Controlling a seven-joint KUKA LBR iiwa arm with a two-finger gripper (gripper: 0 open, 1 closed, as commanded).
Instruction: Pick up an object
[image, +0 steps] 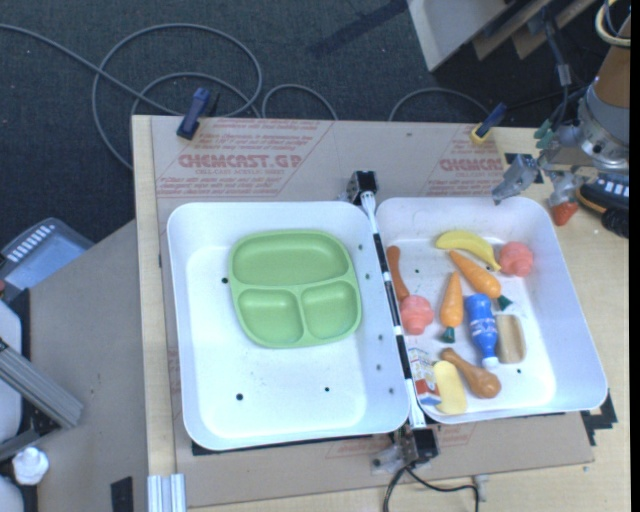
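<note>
The right bin (570, 300) holds several toy foods: a yellow banana (465, 243), a pink-red ball (517, 259), two orange carrots (473, 272) (452, 298), a blue bottle (481, 328), a tan bread piece (511, 338), a brown drumstick (472, 372), a pale yellow piece (450, 388), a second pink ball (416, 314) and a long orange piece (397, 272). My gripper (535, 186) hovers over the bin's far right corner, above and behind the banana. It is open, with nothing between its fingers.
The left bin (200, 380) holds a green divided plate (295, 288). A small red-orange thing (565, 212) lies just outside the right bin's far corner. Blue clamps (195, 110) (488, 122) grip the bench's back edge. Cables cross the floor behind.
</note>
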